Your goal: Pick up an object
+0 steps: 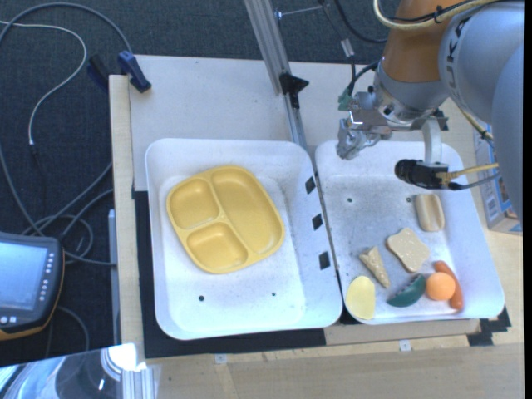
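Two shallow white bins are seen side by side on the bench. In the left bin (166, 302) a yellow divided plate (224, 218) with three compartments is lying flat, somewhat left of that bin's middle.

In the right bin (366, 206) a cluster of toy food is gathered toward the near right corner. A bread roll (429, 212) is placed farthest back, close to the right wall. Nearer than it, a slice of toast (407, 248) is lying flat, with a cheese wedge (375, 265) just to its left. At the near edge a pale yellow round slice (361, 297) is found, and to its right a dark green piece (406, 293) is touching an orange fruit (440, 286). A carrot (450, 282) is lying along the right side of the orange, partly hidden by it.

The gripper (351, 145) is held over the far left corner of the right bin, well apart from every piece of food, below the orange band of the arm (424, 19). Nothing is seen between its fingertips; whether it is released or clenched cannot be told from this angle.
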`<action>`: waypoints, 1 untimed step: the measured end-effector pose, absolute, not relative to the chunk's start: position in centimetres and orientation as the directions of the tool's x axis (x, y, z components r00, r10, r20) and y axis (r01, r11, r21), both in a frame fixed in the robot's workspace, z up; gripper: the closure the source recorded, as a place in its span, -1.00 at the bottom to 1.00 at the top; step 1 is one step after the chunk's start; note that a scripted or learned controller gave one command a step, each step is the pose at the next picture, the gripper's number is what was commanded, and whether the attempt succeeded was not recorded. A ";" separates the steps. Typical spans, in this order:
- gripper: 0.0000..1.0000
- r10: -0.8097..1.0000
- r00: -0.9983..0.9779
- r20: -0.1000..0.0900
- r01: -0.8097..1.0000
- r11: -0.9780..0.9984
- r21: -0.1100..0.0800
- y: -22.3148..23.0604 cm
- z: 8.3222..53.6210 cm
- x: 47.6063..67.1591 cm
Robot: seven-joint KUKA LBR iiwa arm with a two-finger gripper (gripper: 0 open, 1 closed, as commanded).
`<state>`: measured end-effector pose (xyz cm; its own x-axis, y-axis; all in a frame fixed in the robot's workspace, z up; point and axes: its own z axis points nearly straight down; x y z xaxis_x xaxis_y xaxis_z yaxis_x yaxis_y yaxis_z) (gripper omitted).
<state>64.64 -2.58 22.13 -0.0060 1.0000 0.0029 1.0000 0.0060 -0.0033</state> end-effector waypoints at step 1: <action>1.00 1.000 -0.008 0.003 1.000 0.008 0.002 3.9 22.7 65.0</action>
